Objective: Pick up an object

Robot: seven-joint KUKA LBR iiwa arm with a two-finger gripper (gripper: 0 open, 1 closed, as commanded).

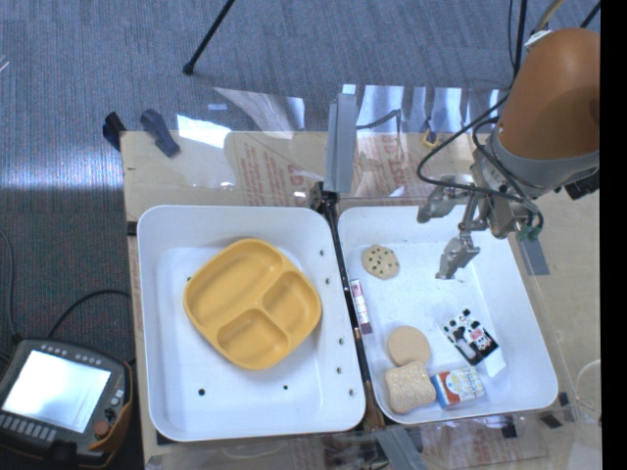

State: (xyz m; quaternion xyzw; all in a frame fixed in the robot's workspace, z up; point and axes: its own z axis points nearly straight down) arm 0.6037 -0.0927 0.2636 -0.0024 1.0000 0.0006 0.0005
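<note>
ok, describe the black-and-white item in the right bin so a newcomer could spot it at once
Start at the right-hand white bin, below the gripper. Along its right side, above the small carton, lies a small cow-patterned item, set at a slant. It is the only black-and-white patched thing there; its neighbours are tan or beige food shapes.

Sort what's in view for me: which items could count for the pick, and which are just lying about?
In play:
end effector, above the right bin
chip cookie
plain round cookie
rice cracker block
cow-print pack
small carton

Lying about:
yellow divided plate in the left bin
teach pendant on the floor
</note>
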